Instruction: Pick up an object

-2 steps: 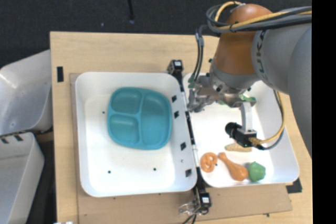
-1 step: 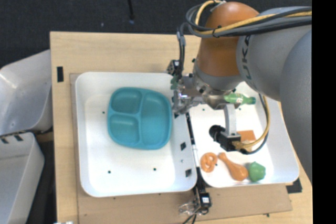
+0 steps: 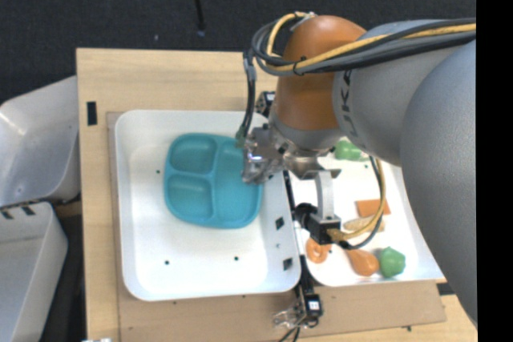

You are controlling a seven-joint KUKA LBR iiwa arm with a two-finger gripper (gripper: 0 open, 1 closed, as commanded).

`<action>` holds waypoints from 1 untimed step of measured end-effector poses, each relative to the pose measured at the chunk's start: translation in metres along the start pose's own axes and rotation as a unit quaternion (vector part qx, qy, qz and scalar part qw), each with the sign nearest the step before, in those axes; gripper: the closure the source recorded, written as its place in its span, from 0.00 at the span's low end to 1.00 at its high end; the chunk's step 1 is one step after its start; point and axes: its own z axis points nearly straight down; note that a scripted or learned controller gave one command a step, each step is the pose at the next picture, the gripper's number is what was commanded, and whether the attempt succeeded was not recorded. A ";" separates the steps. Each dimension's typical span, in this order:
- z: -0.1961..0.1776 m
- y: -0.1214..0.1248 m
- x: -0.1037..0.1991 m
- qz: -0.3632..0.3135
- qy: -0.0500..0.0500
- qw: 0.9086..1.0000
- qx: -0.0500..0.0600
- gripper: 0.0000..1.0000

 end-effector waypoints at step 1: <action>0.000 0.000 -0.002 0.001 0.000 1.000 0.000 0.00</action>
